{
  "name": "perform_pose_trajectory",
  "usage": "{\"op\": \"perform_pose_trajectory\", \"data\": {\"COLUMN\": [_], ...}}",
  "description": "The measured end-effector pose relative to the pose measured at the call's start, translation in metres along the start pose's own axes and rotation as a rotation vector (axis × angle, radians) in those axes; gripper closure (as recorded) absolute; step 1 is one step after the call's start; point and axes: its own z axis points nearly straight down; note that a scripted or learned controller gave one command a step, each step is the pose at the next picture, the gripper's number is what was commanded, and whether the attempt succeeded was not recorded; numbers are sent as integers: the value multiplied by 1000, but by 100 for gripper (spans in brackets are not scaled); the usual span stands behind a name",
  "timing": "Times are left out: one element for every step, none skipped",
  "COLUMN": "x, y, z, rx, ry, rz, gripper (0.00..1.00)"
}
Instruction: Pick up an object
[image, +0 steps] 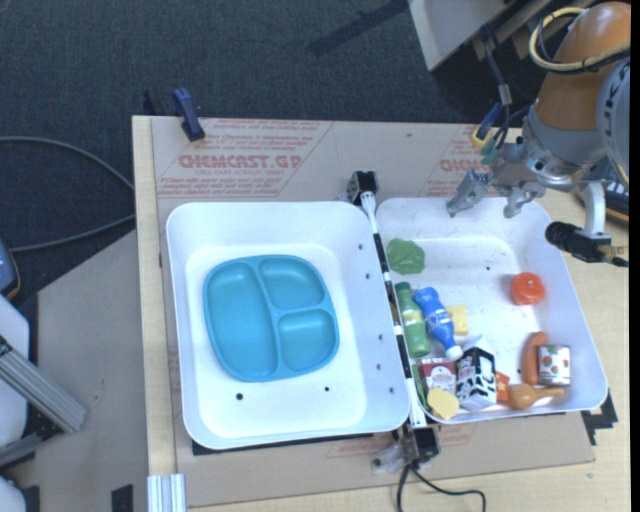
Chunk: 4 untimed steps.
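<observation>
Fingers spread and empty, the gripper hangs over the right bin's far edge as we spot toys clustered toward its near edge.

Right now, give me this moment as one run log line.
gripper: open, above right bin's far edge | holding: nothing | nearest: green leaf toy | left bin: blue divided plate

Arm cropped at right edge

Grey two-finger gripper spread open above right white bin's far rim; blue sectioned plastic plate in left white bin.
</observation>
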Motion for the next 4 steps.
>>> {"op": "perform_pose_trajectory", "data": {"x": [-57,-77,-84,-87], "y": [-24,-57,-81,-80], "z": [46,59,111,98], "rx": [1,1,3,-5], "ry": [0,0,8,1], "rz": [1,1,-3,-1], "gripper": [0,0,0,100]}}
